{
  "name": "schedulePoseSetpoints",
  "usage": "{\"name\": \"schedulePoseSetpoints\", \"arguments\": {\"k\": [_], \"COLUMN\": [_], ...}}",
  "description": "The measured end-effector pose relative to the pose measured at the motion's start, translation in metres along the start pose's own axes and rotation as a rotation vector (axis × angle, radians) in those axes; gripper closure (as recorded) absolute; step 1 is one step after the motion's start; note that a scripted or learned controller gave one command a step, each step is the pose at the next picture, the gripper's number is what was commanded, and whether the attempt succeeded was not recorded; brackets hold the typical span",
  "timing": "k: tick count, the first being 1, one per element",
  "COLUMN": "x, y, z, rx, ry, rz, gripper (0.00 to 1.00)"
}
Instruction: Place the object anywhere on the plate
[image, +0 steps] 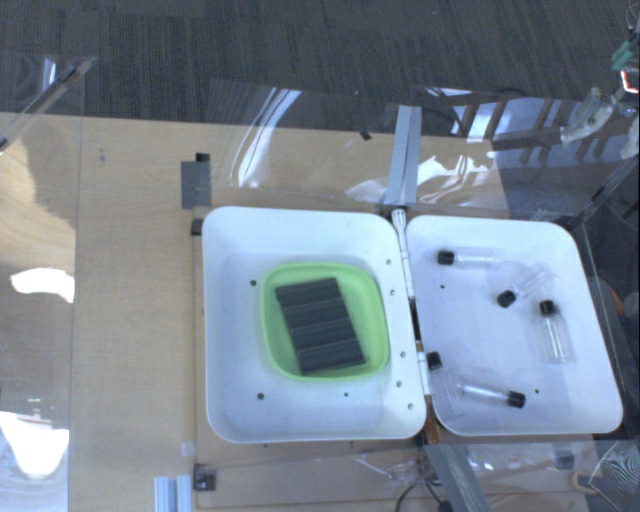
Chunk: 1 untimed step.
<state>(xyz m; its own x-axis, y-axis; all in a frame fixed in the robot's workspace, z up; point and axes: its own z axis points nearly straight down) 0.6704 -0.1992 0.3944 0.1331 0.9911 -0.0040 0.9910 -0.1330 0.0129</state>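
Note:
A square lime-green plate (372, 330) sits in the middle of the left white bin (230, 300). On the plate lies a dark grey ribbed rectangular block (319, 326), flat, turned slightly off the plate's edges and wholly inside its rim. Nothing is touching the block.
The right white bin (585, 400) holds several clear vials with black caps, among them one at the back left (466, 260), one on the right (555, 332) and one near the front (490, 393). A grey metal post (403, 160) stands behind the seam between the bins. Clear panels surround the bench.

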Motion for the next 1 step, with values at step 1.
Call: {"name": "schedulePoseSetpoints", "arguments": {"k": [1], "x": [0.0007], "y": [0.0004], "z": [-0.0373], "rx": [-0.001], "ry": [0.001], "rz": [0.008], "gripper": [0.0]}}
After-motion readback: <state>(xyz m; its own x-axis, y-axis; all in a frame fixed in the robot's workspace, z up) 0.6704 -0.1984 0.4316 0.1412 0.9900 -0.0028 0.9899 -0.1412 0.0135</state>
